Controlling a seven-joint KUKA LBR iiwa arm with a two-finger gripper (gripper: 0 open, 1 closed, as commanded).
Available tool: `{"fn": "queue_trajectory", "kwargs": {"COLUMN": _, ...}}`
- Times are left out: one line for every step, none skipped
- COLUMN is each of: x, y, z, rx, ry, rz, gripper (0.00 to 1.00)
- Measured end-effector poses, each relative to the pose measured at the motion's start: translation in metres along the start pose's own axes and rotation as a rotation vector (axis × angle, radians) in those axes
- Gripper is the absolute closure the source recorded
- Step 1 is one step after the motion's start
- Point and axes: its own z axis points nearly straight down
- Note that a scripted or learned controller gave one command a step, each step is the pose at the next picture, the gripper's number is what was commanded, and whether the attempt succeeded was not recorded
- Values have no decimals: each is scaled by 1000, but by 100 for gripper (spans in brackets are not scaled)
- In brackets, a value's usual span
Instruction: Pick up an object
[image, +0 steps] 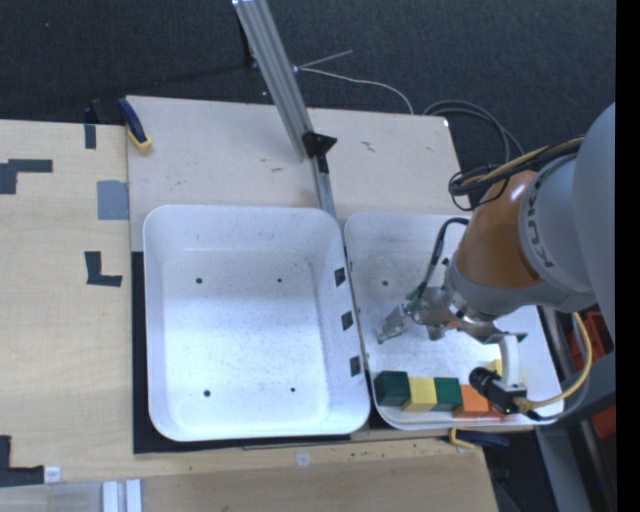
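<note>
**Bench, two bins, arm hanging over the right one**

So the setup sits on a light wooden bench (60, 300) with dark carpet-looking floor behind it at the top. There are bits of grey and dark tape (112, 198) stuck on the wood over on the far left, and a blue and yellow clamp (134, 124) at the back left corner of the paler board the bins sit on. A silver metal pole (285, 85) comes down at a slant from the top and ends right at the seam between the bins.

Left bin (165, 250) is a white tray, just some speckling and a few dark dots on its floor.

Right bin (365, 235) is where stuff is. Along its front wall there's a row of blocks sitting side by side: a green block (392, 388) on the left, a yellow block (425, 392) touching it, then an orange block (470, 400) on the right, partly hidden by a black bit of the arm's hardware.

The gripper (392, 326) is over the middle of the right bin, behind the blocks and apart from them, pointing left. Fingers look spread a little with nothing between them. The grey arm (570, 230) with its orange band (495, 245) comes in from the right, cables trailing behind it.
</note>
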Motion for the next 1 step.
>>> {"fn": "queue_trajectory", "kwargs": {"x": 43, "y": -8, "z": -83, "rx": -14, "ry": -2, "rz": -1, "gripper": 0}}
